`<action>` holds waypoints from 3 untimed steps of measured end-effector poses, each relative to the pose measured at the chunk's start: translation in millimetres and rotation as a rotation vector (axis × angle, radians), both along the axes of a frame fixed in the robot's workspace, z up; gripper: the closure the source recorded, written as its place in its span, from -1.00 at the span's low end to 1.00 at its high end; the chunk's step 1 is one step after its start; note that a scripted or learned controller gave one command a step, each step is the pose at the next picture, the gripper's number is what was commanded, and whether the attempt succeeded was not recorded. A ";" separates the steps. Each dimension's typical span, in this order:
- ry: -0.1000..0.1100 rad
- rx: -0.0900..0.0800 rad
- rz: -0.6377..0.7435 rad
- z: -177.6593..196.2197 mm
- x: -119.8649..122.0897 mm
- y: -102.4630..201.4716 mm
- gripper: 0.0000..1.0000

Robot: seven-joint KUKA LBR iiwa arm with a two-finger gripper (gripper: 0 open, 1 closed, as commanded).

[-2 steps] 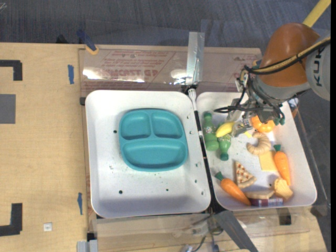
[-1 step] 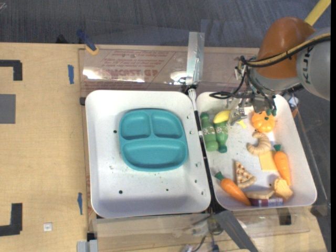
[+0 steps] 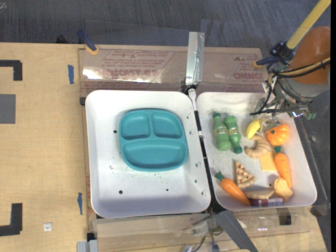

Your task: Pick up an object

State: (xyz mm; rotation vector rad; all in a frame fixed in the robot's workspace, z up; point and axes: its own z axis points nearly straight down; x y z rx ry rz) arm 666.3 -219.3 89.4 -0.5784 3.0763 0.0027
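I see my grey two-finger gripper (image 3: 273, 121) low over the small orange plastic pumpkin (image 3: 278, 134) in the right white bin (image 3: 310, 193); nothing lifted, grasp state unclear.

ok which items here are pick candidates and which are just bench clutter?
Pick candidates, all in the right bin:
green bottles
banana
pumpkin
croissant
cheese slice
two carrots
pizza slice

Just lying about:
teal divided plate in the left bin
blue tape bits on the bench

The gripper sits over the right bin's far side.
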 end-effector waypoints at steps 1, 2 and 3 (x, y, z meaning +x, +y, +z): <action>0.002 -0.003 0.118 -0.5 3.7 57.3 1.00; 0.001 -0.001 0.019 -0.5 3.6 128.9 1.00; -0.010 -0.001 -0.005 104.5 5.0 184.1 1.00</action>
